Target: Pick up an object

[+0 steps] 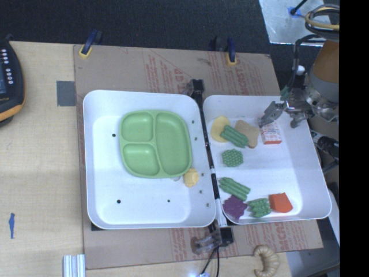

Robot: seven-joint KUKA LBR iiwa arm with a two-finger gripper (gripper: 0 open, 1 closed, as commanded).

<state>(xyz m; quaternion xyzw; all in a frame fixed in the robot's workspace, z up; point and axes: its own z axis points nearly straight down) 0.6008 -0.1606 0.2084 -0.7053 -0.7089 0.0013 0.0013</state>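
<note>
My gripper hangs over the upper right part of the right bin, open, with nothing between its fingers. Just below it in the view lies a small white and red carton. To the left of the carton a tan piece, a green pickle-like toy and a yellow piece lie close together. A round green toy sits in the middle of the bin. Along the near edge are a green pod, a purple piece, another green toy and an orange block.
The left bin holds a green divided plate and a small yellow piece beside it. A tan curled object lies on the bench in front of the bins. A control pendant rests at the far left.
</note>
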